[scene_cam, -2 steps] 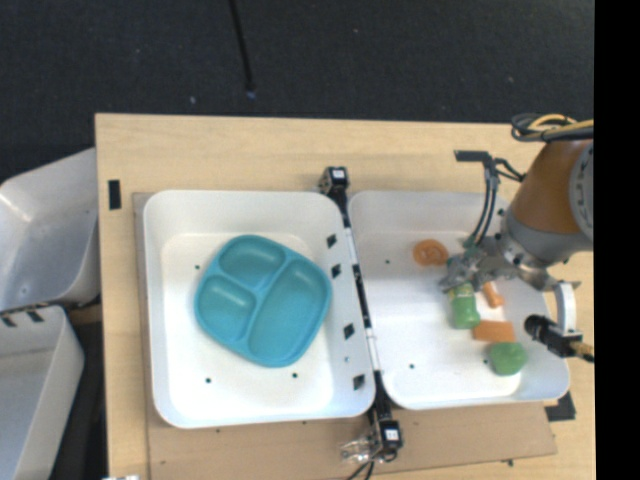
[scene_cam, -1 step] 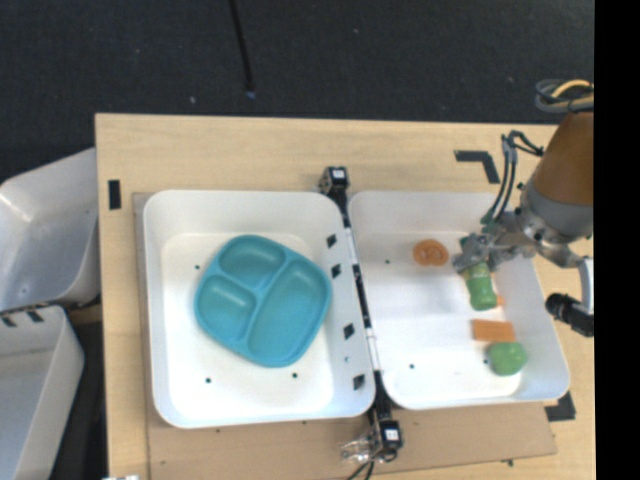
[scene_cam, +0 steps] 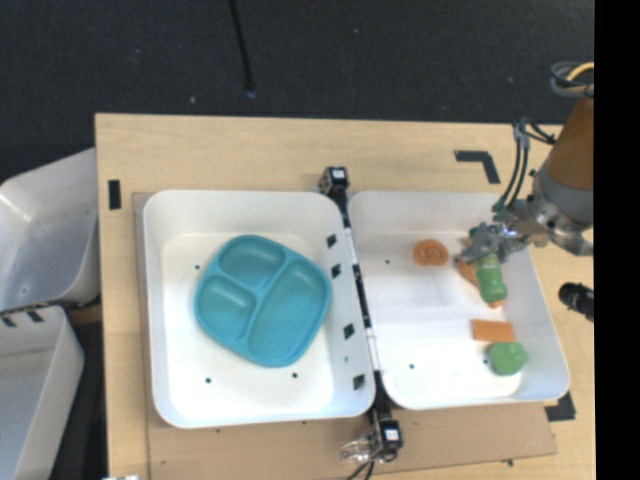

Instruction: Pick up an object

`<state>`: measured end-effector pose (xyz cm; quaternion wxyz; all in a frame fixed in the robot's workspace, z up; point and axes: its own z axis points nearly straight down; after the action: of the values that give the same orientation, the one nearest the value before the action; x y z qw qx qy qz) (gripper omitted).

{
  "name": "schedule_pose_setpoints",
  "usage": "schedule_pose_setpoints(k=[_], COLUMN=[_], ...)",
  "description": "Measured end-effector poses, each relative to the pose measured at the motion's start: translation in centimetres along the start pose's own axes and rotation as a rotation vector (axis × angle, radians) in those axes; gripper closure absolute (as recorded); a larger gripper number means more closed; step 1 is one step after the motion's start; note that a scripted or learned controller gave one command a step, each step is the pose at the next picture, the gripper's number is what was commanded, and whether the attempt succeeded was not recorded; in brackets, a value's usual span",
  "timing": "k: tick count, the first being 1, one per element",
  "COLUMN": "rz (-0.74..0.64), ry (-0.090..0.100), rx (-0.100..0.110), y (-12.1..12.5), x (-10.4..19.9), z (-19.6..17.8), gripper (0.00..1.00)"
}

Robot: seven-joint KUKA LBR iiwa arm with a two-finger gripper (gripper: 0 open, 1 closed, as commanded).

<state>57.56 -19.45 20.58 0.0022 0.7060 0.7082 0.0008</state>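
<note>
Nearest the camera, well below the gripper (scene_cam: 487,243), a green round-topped toy (scene_cam: 506,359) lies by the front wall of the right bin (scene_cam: 400,388), with a flat orange block (scene_cam: 491,330) just beyond it. Directly under the gripper sits a green elongated piece (scene_cam: 491,282), its upper end at the fingertips, with a small orange piece (scene_cam: 467,270) touching its left side. Whether the gripper grasps the green piece cannot be told; the view is too blurred there. To the gripper's left, a round orange-brown piece (scene_cam: 431,253) rests apart on the bin floor. Far to its left, in the left bin (scene_cam: 160,268), lies a blue sectioned plate (scene_cam: 262,299). Behind the gripper, the arm's orange band (scene_cam: 574,148) rises at the right.
</note>
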Motion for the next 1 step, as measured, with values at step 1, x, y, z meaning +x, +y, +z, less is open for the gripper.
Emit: schedule_pose_setpoints(k=[1], rz=[-0.003], ry=[0.002], rx=[0.004], y=[-0.46], x=[5.32], z=[0.36], gripper=[1.0])
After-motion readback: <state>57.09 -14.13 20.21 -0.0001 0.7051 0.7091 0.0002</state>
